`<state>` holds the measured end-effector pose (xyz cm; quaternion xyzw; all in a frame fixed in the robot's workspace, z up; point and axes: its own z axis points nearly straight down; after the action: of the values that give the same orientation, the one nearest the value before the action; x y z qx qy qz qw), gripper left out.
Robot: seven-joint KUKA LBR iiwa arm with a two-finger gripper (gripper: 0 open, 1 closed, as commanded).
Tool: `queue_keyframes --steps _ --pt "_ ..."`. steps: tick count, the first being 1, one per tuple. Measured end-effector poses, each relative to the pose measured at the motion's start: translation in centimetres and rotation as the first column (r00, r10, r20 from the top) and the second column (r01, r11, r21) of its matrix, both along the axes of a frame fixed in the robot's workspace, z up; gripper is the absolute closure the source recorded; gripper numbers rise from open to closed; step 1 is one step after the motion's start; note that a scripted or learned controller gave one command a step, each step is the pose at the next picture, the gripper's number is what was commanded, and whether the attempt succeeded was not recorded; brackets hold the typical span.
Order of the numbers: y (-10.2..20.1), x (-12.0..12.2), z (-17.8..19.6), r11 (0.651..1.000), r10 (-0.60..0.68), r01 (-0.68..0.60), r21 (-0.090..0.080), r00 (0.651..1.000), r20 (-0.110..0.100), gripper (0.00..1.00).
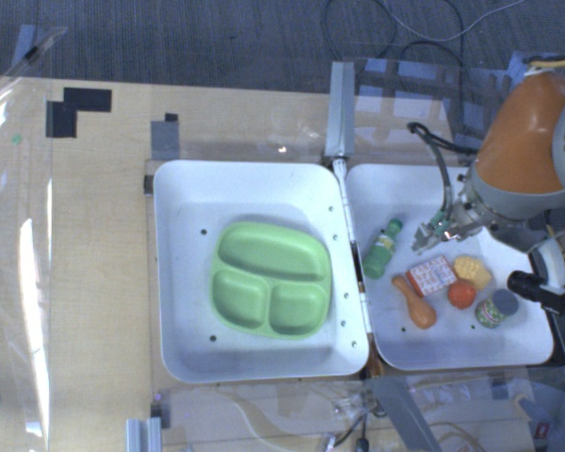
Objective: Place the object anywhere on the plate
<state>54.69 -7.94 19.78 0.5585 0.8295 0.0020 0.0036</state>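
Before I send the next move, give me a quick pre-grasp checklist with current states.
1. Plate sits flat in the left bin: ok.
2. Plate compartments free of toys: ok.
3. Toys in the right bin, bottle, red-and-white box, tomato, corn, can: ok.
4. Hand above the right bin near the box: ok.
5. Anything held in the hand: cannot tell.
6. Bottle apart from the other toys: ok.
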Motion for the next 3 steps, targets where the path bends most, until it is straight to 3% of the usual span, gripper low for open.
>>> queue_keyframes --steps 1,2,3 --pt "-1.4 -4.2 -7.9 0.926 0.377 -0.377 -0.001 0.926 -0.003 1.00" --pt "2.9 -4.8 -1.2 0.893 0.450 -0.450 -0.003 0.893 0.000 1.00" --pt "5.1 -2.3 1.7 0.835 0.550 -0.550 -0.004 0.835 -0.001 1.00"
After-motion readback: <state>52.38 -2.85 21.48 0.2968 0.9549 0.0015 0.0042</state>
